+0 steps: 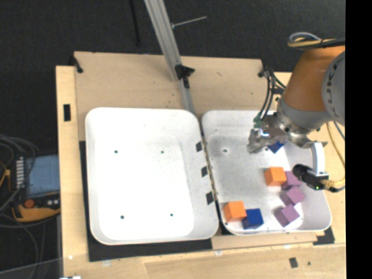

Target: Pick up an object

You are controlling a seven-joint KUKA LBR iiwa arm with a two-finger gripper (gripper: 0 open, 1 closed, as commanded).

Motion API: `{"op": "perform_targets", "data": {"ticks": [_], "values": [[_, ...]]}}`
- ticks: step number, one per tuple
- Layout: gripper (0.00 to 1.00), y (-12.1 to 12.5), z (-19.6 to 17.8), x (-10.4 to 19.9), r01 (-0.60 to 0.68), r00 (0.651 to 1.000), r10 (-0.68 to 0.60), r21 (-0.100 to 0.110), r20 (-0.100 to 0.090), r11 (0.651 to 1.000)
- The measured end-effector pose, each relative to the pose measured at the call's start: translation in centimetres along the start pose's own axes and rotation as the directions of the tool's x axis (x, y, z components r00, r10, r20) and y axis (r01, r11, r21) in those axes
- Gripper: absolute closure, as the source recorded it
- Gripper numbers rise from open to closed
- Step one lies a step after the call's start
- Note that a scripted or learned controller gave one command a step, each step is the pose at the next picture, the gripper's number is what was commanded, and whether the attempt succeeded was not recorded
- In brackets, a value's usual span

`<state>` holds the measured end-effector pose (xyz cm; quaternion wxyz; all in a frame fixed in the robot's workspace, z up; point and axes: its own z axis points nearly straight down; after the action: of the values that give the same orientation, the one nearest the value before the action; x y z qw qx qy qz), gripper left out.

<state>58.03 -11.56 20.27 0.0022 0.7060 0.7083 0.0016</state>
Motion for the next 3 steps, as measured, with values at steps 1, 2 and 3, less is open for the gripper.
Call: {"op": "perform_targets", "data": {"ticks": [1, 2, 3], "values": [[1.0, 0.2, -5.0, -1.1, 0.0, 1.0, 0.0, -0.001, 0.001, 1.0], [1.0, 0.3, -7.1, -1.1, 0.0, 1.0, 0.0, 0.001, 0.0, 1.0], [1.0, 0.3, -6.1, 3.1, 0.002, 1.0, -0.002, 0.005, 0.0, 1.0]]}}
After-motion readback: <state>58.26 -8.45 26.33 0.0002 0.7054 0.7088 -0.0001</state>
